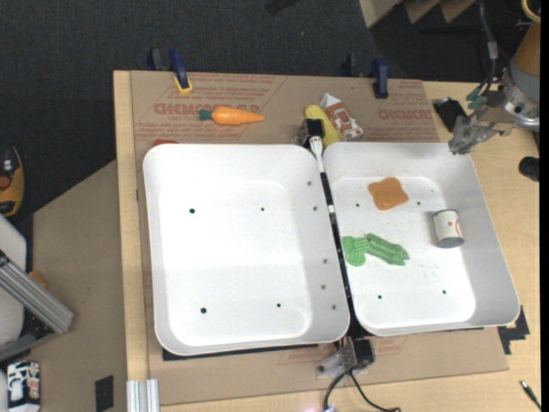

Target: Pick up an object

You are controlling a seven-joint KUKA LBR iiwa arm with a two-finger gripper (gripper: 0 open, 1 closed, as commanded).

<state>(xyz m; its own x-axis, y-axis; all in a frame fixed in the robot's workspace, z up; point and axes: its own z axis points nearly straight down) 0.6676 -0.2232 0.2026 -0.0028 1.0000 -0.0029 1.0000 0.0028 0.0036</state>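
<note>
The right bin (480, 303) serves as the landmark: inside it lie an orange flat piece (389, 193) toward its far side, a green ridged toy (375, 250) near its middle and close to its left wall, and a small grey can (447, 227) on its side toward its right wall, level between the other two. All three lie apart from one another. The gripper (470, 135) hangs outside this bin, just beyond its far right corner, over the bench, with nothing between its fingers; I cannot tell how the jaws stand. Beyond the bin's far left corner a carrot toy (233, 116) and a yellow and red packet (333, 120) lie on the cardboard. The left bin (171, 256) touches the right bin's left wall.
</note>
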